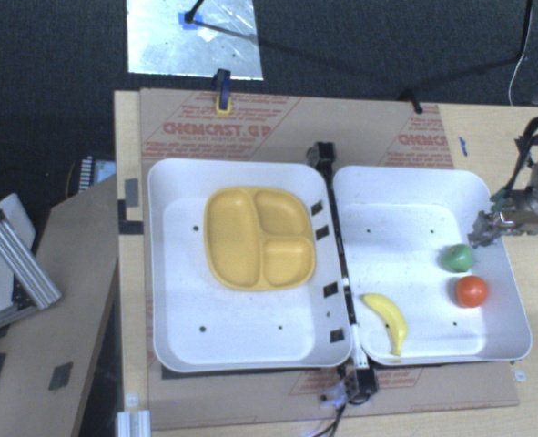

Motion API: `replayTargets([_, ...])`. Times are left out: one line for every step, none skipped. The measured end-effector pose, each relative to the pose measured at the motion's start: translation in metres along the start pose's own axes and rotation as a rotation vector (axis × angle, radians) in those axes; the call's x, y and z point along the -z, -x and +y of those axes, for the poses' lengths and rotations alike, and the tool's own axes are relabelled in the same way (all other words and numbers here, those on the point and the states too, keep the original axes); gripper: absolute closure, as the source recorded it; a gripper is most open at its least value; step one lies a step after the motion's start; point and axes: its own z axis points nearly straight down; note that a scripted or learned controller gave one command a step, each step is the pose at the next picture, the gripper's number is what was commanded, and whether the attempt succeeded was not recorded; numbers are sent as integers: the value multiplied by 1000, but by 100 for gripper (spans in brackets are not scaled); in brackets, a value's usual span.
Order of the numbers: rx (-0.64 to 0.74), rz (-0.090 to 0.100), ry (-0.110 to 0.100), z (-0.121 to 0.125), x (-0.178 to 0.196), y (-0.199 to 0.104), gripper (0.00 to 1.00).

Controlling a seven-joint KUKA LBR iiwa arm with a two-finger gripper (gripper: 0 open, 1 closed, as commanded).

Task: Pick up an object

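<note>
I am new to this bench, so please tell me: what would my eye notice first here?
The yellow divided plate in the left bin stands out first. Next, in the right bin, come the banana near the front edge and the green ball and orange ball at the right wall, below the gripper.

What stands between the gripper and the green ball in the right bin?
Nothing visible. The gripper sits at the right bin's right edge, just above and right of the green ball, with bare bin floor between them. The red ball and banana lie beyond the green ball, off that path.
</note>
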Motion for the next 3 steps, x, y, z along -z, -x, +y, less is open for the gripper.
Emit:
replayTargets([6, 3, -1, 28, -3, -54, 100])
replayTargets([6, 4, -2, 43, 5, -106, 100])
replayTargets([5, 3, -2, 67, -3, -152, 100])
